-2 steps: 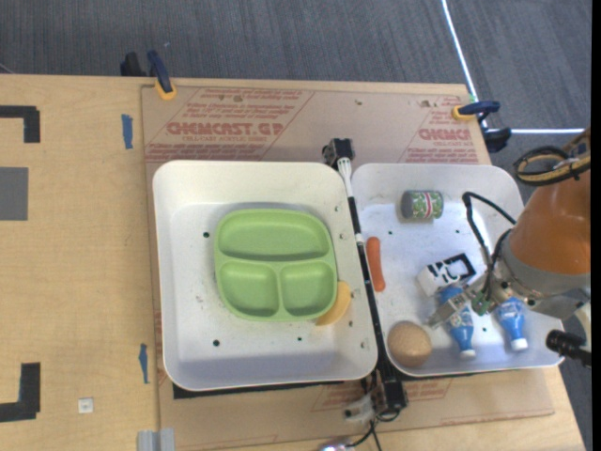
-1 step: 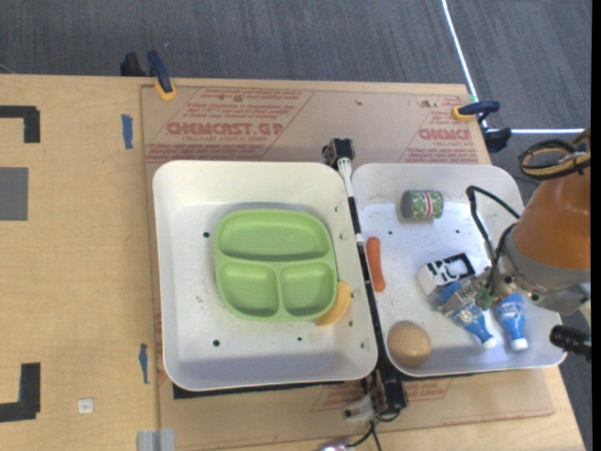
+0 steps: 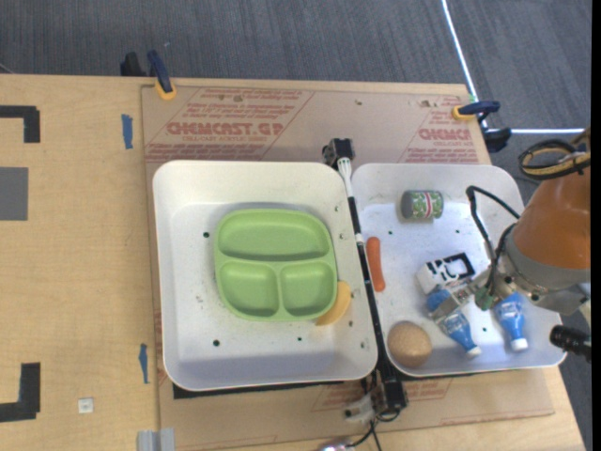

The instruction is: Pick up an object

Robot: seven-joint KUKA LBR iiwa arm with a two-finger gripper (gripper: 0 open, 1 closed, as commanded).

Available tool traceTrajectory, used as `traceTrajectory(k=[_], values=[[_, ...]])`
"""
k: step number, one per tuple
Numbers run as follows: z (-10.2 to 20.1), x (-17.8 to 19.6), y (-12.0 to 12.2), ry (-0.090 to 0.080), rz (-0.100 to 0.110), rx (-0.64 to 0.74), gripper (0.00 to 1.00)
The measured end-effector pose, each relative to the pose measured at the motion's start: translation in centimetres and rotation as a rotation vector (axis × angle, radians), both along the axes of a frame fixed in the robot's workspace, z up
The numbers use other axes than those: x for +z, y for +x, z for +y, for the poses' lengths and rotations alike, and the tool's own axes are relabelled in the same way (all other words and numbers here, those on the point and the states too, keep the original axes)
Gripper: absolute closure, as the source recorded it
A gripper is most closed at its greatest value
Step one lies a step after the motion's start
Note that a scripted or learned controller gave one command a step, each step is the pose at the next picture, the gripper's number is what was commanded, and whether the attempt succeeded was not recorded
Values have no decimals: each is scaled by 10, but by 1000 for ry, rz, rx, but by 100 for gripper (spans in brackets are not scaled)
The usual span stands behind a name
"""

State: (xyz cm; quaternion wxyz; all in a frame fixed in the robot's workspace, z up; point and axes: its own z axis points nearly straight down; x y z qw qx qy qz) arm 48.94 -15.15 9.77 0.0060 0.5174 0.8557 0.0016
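I see the arm [image 3: 556, 238] in from 3 o'clock, orange band over the right bin [image 3: 413, 181]. Gripper [image 3: 479, 319] sits low w/ blue-tipped fingers [image 3: 512, 319] spread apart, nothing betw them. A white-and-black piece [image 3: 447, 269] lies just at 11 o'clock of it. Round tan object [image 3: 409, 343] at the bin's 7 o'clock corner, near the left fingertip. Green can [image 3: 422, 204] on its side toward 12 o'clock. Orange carrot-like stick [image 3: 376, 263] along the bin's 9 o'clock wall. Left bin [image 3: 178, 252]: green divided plate [image 3: 276, 263] at centre, yellow banana-like piece [image 3: 335, 306] touching its 4 o'clock rim.
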Motion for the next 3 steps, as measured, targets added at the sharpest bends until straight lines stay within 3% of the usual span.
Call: traceTrajectory(k=[1, 2, 3], values=[[36, -9, 4, -6, 0, 292, 0], [48, -7, -4, -12, -11, 152, 0], [53, -11, -7, 4, 2, -132, 0]])
